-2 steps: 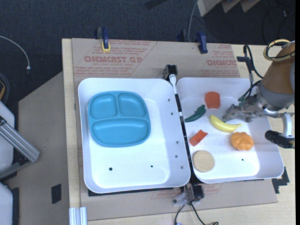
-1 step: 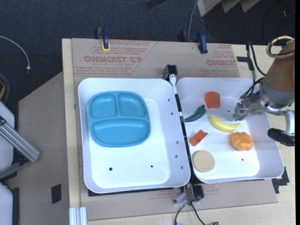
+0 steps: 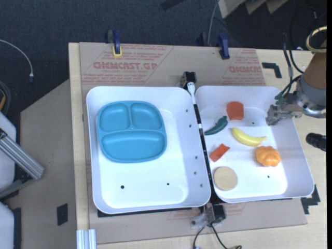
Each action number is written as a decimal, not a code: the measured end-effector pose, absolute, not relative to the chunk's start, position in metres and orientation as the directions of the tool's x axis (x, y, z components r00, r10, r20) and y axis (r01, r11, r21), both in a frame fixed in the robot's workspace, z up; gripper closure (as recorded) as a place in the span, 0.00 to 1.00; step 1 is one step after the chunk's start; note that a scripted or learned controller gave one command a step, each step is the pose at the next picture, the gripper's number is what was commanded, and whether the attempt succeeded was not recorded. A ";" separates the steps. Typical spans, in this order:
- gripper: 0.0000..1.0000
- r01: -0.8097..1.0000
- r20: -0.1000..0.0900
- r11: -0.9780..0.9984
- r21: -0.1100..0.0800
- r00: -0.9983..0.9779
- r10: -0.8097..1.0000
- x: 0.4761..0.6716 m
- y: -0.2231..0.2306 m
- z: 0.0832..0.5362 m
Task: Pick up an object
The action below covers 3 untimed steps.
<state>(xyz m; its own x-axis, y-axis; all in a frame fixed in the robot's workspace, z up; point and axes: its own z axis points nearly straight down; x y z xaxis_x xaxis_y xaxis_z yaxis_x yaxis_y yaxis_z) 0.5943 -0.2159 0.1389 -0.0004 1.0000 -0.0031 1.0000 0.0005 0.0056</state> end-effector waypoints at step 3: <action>1.00 1.000 0.000 0.004 0.000 -0.004 1.000 0.605 -0.170 0.238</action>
